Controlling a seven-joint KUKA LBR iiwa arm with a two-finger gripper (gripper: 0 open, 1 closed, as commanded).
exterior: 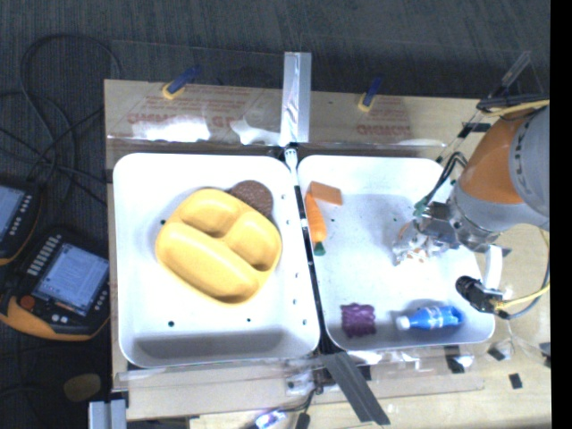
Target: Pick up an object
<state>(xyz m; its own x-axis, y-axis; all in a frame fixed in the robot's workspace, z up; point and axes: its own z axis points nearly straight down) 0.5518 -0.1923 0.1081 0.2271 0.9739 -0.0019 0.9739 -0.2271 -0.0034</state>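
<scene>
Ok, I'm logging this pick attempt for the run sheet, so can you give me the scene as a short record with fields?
left bin: large yellow squashy object; dark brown round object at its far edge
right bin: orange marker along the left wall; orange block beside it; purple object and blue bottle lying near the front wall
gripper: low over the right bin's right side
held object: none seen
arm entry: from the right

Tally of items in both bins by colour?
Yellow: 1, big lumpy object, left bin
Brown: 1, round object, left bin
Orange: 2, block and marker, right bin
Purple: 1, lump
Blue: 1, bottle
Total: 6
</scene>
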